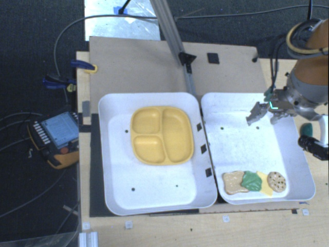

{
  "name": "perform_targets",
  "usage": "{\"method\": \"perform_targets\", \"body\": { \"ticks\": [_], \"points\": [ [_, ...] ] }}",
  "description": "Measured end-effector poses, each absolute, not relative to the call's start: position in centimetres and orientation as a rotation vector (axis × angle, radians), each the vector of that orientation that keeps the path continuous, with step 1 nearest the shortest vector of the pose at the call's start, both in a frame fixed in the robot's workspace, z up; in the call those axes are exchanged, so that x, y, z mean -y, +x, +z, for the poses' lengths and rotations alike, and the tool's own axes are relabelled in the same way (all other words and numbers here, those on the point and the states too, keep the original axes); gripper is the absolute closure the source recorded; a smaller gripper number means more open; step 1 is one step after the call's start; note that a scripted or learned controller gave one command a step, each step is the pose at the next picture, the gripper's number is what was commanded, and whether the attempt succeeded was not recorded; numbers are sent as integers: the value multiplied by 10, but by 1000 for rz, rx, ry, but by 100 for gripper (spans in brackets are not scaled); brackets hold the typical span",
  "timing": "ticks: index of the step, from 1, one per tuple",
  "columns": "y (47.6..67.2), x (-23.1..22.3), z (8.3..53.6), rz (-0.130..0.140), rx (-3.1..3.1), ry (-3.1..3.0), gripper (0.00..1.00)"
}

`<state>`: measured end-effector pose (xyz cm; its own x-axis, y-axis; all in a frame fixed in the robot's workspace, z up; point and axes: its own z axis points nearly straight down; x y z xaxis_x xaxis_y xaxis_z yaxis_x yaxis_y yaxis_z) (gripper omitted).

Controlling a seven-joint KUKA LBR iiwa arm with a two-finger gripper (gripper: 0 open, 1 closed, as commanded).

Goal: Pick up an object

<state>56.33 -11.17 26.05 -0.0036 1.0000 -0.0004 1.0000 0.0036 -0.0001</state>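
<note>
The right bin [241, 143] holds a small cluster at its near edge: a tan bread slice [234, 182], a green leaf piece [251, 180], a yellow slab [266, 187] and a round speckled cookie [277, 181]. My gripper [268, 115] hangs over the far right part of this bin, well above and behind the cluster. Its two grey fingers are spread apart with nothing between them.
A yellow three-compartment plate [162, 135] lies in the left bin [154, 189]. A slanted metal pole [169, 30] crosses the back of the bench. Clamps and a blue handheld device [55, 133] sit off the bench to the left.
</note>
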Motion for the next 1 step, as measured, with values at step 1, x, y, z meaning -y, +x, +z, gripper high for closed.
{"method": "perform_targets", "body": {
  "ticks": [1],
  "points": [
    [564, 112, 261, 2, -2224, 2216, 0]
  ]
}}
